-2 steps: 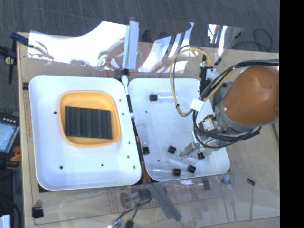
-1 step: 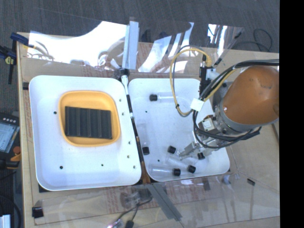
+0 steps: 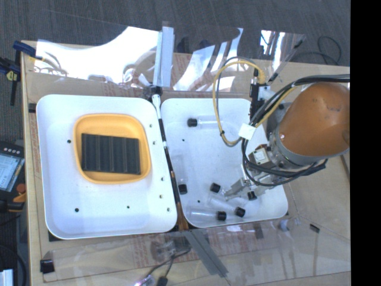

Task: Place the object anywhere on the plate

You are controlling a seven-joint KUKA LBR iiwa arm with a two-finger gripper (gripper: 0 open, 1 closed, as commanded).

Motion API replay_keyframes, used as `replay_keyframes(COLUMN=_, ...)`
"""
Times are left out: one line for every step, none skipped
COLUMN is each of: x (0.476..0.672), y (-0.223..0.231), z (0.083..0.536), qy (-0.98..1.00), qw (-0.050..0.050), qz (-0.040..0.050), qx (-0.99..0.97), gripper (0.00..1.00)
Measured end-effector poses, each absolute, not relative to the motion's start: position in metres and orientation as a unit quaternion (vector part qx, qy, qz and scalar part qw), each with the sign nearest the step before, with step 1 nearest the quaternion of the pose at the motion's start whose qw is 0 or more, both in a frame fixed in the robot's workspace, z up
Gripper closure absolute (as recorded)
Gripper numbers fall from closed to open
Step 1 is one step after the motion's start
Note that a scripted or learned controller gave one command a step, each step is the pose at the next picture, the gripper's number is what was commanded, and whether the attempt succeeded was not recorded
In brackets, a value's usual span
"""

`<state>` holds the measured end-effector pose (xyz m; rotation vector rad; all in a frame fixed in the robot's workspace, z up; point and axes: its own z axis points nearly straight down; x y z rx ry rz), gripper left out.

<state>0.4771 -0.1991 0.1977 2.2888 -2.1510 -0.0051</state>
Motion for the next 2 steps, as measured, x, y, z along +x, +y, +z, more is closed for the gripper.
replay_keyframes(x=0.477, y=-0.199, z=0.198, qy=-0.685, qw=0.0, qz=-0.0016, qx=0.729, gripper=0.0)
replay_keyframes(x=0.478, y=-0.2, z=0.237, qy=-0.699, qw=0.0, qz=-0.0004, qx=0.715, gripper=0.0)
